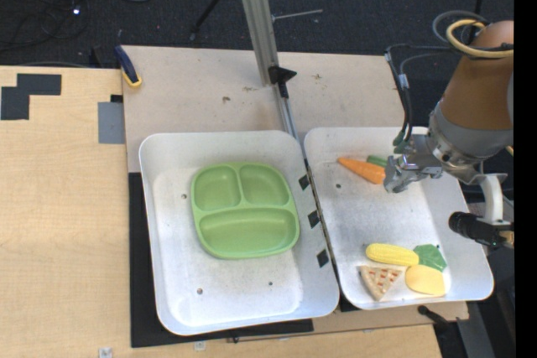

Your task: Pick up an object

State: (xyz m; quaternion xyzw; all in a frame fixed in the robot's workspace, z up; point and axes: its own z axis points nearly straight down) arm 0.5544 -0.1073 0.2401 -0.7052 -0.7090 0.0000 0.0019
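I am seeing the gripper (397, 180) hovering beside the toy carrot (362, 169) — its opening I cannot tell.

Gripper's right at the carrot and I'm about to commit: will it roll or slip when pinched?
The carrot looks like a moulded toy, so probably stiff and light. Its tapered, rounded body may roll or squirt toward the thin end under a pinch. It lies flat on the right bin, beside the gripper, so a nudge could likely skid it.
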